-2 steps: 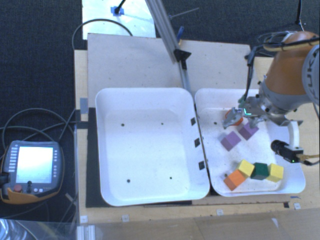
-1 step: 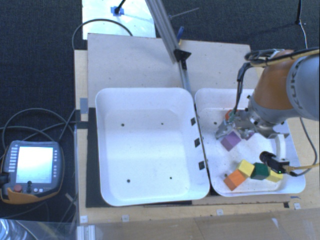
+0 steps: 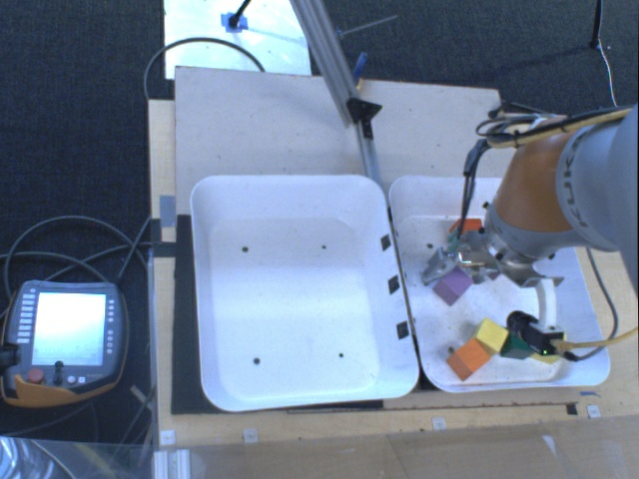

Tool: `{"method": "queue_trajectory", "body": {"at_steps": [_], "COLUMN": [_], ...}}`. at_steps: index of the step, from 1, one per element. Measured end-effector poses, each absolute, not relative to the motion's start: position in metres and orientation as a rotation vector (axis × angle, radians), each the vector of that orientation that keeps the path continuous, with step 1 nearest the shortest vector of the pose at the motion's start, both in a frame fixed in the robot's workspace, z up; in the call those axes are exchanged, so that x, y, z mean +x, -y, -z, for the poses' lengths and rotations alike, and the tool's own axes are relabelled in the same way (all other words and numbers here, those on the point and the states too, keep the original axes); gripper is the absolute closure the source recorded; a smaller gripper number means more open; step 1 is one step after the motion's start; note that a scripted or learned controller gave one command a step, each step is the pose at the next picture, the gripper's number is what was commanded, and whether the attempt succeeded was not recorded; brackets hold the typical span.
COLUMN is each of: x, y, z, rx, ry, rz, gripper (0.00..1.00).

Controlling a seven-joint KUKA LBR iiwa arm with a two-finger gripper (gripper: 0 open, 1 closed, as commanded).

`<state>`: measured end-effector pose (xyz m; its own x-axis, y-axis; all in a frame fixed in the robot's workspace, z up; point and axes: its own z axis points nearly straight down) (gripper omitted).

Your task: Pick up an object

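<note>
Orange block mostly hidden behind arm.

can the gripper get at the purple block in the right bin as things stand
Probably yes. The gripper sits right above the purple block in the right bin, and nothing lies over the block. The yellow block and orange block lie apart from it.

Grey arm reaching in from right, orange-banded wrist bent down, gripper low

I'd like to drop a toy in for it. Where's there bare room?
The left bin has a bare floor, wall to wall. The right bin is crowded: gripper over the purple block, yellow block and orange block near its front.
</note>
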<state>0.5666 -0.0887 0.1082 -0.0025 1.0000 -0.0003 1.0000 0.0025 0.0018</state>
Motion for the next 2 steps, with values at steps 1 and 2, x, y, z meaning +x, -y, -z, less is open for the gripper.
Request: {"method": "queue_trajectory", "body": {"at_steps": [1,2], "x": [0.567,0.575], "y": [0.089,0.086], "z": [-0.118,-0.163], "rx": [2.216,2.213], "ry": [-2.224,-2.224], "rz": [-0.004,-0.006], "gripper": [1.0,1.0]}}
